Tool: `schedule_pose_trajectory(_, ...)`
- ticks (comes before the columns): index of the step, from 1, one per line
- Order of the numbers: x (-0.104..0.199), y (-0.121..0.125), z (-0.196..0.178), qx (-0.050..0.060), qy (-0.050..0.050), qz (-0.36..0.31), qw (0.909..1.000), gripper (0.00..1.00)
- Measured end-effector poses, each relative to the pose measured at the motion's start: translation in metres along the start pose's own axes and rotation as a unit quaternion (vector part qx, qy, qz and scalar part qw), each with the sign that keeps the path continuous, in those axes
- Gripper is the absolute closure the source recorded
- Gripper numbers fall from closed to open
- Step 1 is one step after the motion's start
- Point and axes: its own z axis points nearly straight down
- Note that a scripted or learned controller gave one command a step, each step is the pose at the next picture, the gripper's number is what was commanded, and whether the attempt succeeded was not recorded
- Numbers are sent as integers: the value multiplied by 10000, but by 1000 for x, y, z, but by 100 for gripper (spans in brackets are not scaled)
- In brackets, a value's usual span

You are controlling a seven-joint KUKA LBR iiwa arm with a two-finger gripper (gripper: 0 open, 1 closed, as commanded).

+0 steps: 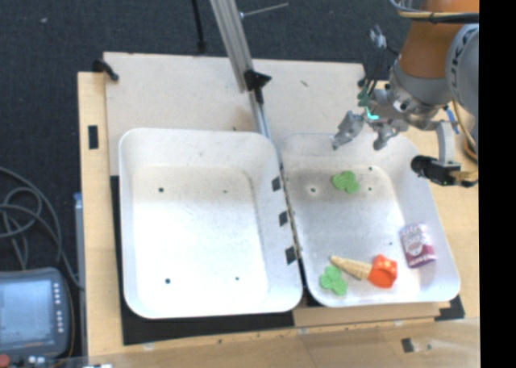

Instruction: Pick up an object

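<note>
My gripper (363, 135) hangs over the far edge of the right bin (322, 148), its two fingers spread open with nothing between them. Below it in that bin lies a small green piece (346, 181). Nearer the front edge sit a second green piece (333, 280), a tan cone (349, 265) and an orange-red block (384, 271) touching the cone's end. A pink-and-white packet (417, 244) lies against the bin's right wall.
The left bin (137, 156) stands beside the right one, with small black clips along the shared wall. A slanted metal pole (234, 35) rises from the bench behind the bins. A monitor (28, 314) sits at lower left.
</note>
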Motion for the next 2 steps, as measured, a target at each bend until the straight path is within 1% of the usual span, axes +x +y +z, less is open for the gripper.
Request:
schedule_pose_trajectory(1,-1,1,-3,-19,-13,-8,10000,0)
schedule_pose_trajectory(2,-8,8,53,5,-20,12,10000,0)
